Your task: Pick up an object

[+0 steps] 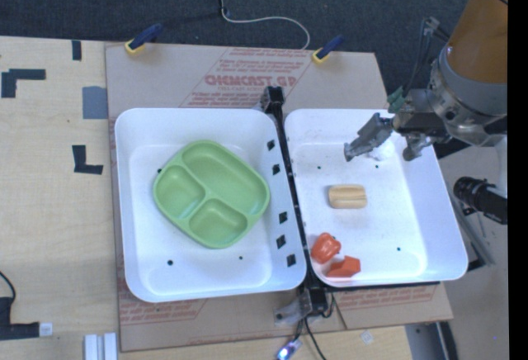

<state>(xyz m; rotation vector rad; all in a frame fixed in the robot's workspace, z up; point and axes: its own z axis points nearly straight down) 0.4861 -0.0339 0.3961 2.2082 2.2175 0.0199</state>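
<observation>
Nothing is picked up yet: the end effector [386,144] hangs released with fingers spread above the right bin [429,210], while the tan bread roll [347,196] lies ungrasped below it.

2 white bins: left bin [132,185], right bin [429,210]. 1 green divided plate [211,193] in the left one. In the right one, 1 tan bun-like piece [347,196] and 2 orange-red pieces [325,248] [345,267]. 2 clamps at the far edge [143,38] [327,47].
</observation>
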